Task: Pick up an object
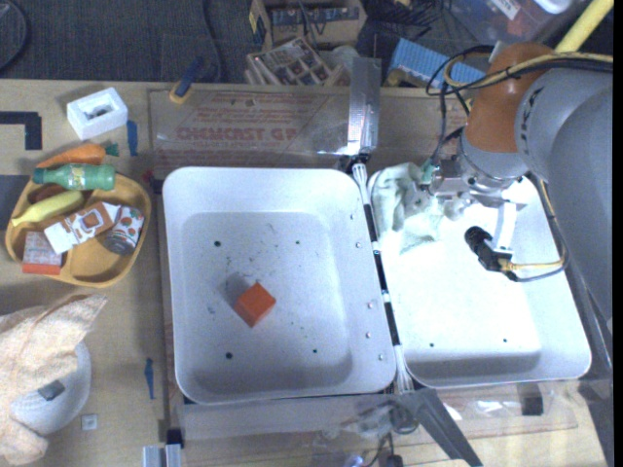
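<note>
Over right bin [545, 358], jaws [435, 185] at pale cloth [401, 207]

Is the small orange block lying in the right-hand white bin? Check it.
No, the small orange block lies in the left white bin, apart from the arm.

Two bins sit side by side on the surface [117, 368]. A block [256, 304] lies near the middle of the left bin [195, 202]. A crumpled cloth [399, 212] lies in the far left corner of the right bin [506, 358], with the pincer [440, 195] just beside it. A bowl of groceries [78, 261] stands at the surface's left edge.
</note>
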You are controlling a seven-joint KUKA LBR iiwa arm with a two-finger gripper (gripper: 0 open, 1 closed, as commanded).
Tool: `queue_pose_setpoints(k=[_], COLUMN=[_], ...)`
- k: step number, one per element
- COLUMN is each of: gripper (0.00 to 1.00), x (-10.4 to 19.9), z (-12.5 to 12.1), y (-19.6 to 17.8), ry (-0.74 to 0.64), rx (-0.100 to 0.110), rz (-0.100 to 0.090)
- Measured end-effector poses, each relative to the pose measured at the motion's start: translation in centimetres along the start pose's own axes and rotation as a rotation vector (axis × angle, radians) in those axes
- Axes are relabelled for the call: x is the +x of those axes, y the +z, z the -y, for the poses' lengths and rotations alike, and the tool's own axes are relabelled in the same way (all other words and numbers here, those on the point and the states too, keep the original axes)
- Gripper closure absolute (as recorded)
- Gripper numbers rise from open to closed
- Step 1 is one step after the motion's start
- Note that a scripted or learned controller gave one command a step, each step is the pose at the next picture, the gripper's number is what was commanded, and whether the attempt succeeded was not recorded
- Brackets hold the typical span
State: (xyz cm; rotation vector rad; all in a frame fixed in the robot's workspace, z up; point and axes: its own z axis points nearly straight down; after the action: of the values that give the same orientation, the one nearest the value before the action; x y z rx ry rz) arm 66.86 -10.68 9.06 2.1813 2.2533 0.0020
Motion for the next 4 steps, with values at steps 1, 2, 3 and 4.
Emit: queue_pose_setpoints(k=[1, 2, 3, 4], gripper=[0.00, 0.00, 0.00, 0.00], x=[-5.6, -5.5, -0.7, 0.6], z=[1.3, 6.1, 2.4, 0.0], y=[-3.7, 0.2, 0.2, 0.2], ry=[0.073, 0.057, -0.151, -0.204], rx=[0.001, -0.001, -0.006, -0.002], rz=[0.000, -0.002, 0.000, 0.001])
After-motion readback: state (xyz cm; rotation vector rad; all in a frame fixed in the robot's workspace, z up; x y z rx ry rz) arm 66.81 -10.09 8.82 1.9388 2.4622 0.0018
